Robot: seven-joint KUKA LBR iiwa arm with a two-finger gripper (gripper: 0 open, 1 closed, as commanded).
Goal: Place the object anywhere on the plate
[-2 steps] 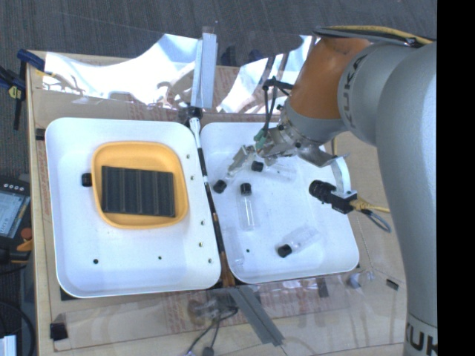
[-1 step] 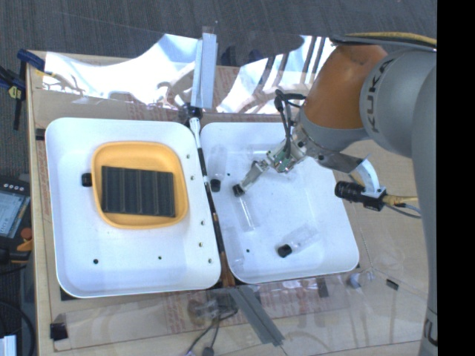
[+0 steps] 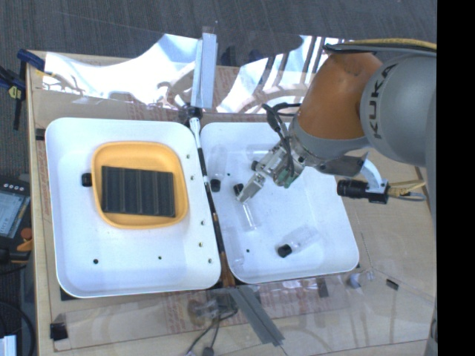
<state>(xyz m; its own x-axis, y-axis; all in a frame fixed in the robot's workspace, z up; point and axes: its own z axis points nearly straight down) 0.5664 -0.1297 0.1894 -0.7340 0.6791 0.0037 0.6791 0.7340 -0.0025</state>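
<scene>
Here's the bench from above, two shallow white bins side by side on a pale wooden top. The left bin carries a yellow plate with rounded corners, and a dark ribbed mat lies flat on the middle of that plate. A small black block sits just off the plate's left edge, on the bin floor.

Over to the right bin, and the arm comes in from the right, grey body with its orange band up top, wrist angled down and to the left. The gripper hangs over the middle of this bin, close to the floor; whether its jaws are apart or together, I cannot tell from this angle.

The object, a small clear bottle with a black cap, lies on its side toward the near right part of the right bin, well apart from the gripper and nowhere near the plate. A little clear tube lies just below the gripper, and a small black piece rests by the bin's left wall.

Behind the bins, crumpled shiny foil runs along the back of the bench, with a metal post standing upright at the seam between the two bins. Beyond that, dark grey carpet. Cables trail at the left edge and along the front
</scene>
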